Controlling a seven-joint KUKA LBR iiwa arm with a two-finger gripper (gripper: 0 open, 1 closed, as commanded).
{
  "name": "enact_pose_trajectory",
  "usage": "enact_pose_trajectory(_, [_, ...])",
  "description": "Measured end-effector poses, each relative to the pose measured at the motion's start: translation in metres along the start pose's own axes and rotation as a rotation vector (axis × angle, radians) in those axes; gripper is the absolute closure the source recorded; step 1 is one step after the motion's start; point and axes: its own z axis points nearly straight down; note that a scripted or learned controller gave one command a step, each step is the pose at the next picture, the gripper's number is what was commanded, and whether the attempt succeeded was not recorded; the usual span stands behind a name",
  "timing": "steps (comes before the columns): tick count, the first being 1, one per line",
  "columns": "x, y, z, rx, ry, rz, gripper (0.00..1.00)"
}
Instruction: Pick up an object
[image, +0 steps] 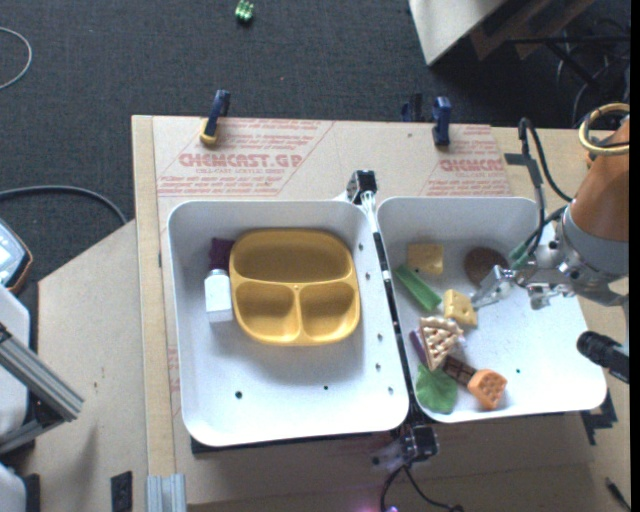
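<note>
Yellow divided tray (293, 286) fills one bin — seven small pieces crowd the other; claw (497, 287) state unclear.

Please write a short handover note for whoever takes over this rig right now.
Gripper: low in the right bin, beside the brown round piece; nothing visible between its fingers.
Right bin: yellow block, green stick, pale yellow wedge, waffle cone, green leaf, orange cracker.
Left bin: yellow divided tray, with a white bottle beside it.
Done: the arm has reached the pile.
Left: grasp one item and lift it.
</note>
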Motion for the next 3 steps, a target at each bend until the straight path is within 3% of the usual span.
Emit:
enact_pose_trajectory(1, [0.0, 0.003, -0.007, -0.014, -0.002, -0.003, 0.0])
enact_pose_trajectory(2, [-0.002, 0.007, 0.056, -0.008, -0.001, -0.003, 0.0])
enact_pose_trajectory(3, [-0.001, 0.006, 0.094, -0.025, -0.006, 0.0, 0.0])
